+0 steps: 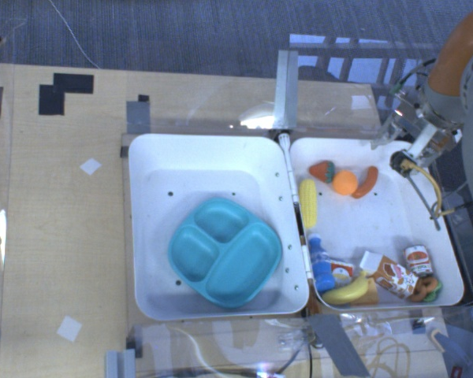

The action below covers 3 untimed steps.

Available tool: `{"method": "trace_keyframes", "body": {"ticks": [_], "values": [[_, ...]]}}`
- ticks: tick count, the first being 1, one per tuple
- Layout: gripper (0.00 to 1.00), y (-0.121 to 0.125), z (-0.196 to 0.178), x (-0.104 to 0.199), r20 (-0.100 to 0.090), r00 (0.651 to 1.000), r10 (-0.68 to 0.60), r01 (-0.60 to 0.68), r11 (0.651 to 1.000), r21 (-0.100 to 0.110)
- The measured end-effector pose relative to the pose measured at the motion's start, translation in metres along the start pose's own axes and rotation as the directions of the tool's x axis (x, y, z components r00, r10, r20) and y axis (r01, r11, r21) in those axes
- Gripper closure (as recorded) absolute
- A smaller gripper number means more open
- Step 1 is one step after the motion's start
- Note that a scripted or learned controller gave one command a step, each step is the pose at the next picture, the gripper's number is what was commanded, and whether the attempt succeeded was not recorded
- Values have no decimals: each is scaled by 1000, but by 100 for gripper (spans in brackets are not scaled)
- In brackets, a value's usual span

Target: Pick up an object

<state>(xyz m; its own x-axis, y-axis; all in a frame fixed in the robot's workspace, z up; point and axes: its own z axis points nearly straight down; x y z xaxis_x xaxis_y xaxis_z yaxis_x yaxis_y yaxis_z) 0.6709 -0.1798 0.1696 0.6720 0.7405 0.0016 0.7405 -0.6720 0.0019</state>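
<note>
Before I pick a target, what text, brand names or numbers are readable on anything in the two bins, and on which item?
No text can be read.
Small can: printed label, too small and blurred to read.
Brown snack packet: printing visible, illegible.
Small carton beside the blue bottle: coloured print, illegible.
Blue divided plate: no markings visible.

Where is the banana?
The banana lies at the near edge of the right bin, in its front-left corner, beside a blue bottle and a brown packet.
</note>
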Motion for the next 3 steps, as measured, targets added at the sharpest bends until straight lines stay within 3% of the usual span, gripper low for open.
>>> {"method": "trace_keyframes", "body": {"ticks": [1, 2, 3], "values": [[0, -39, 27, 27, 3, 907, 421, -421, 907, 3], [100, -39, 18, 29, 3, 911, 411, -411, 911, 3], [0, -39, 19, 29, 4, 912, 411, -411, 912, 3]]}}
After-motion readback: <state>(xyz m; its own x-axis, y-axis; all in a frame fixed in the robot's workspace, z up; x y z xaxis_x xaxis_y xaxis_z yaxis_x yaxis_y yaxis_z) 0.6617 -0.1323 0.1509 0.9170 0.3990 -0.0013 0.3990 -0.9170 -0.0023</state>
